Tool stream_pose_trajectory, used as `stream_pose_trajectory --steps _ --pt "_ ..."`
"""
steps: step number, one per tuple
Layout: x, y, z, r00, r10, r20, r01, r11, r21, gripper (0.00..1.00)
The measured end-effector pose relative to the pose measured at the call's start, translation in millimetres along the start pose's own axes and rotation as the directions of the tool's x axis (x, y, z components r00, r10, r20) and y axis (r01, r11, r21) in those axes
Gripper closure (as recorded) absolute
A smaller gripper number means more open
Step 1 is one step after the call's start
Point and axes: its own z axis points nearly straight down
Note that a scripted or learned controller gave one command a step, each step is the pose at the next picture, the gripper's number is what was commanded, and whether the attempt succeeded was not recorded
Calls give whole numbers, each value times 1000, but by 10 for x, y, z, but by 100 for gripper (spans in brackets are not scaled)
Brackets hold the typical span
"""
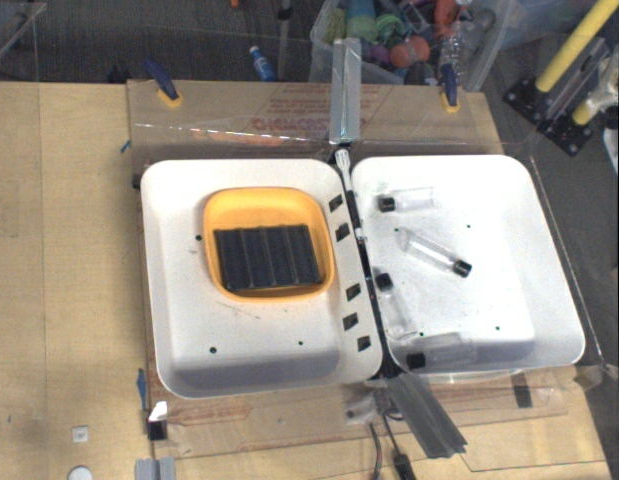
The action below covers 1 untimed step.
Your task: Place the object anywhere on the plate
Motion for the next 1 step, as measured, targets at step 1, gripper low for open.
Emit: stream_pose_trajectory --steps 1 --pt "-2 2 4 968 -251 0 251 968 -2 100"
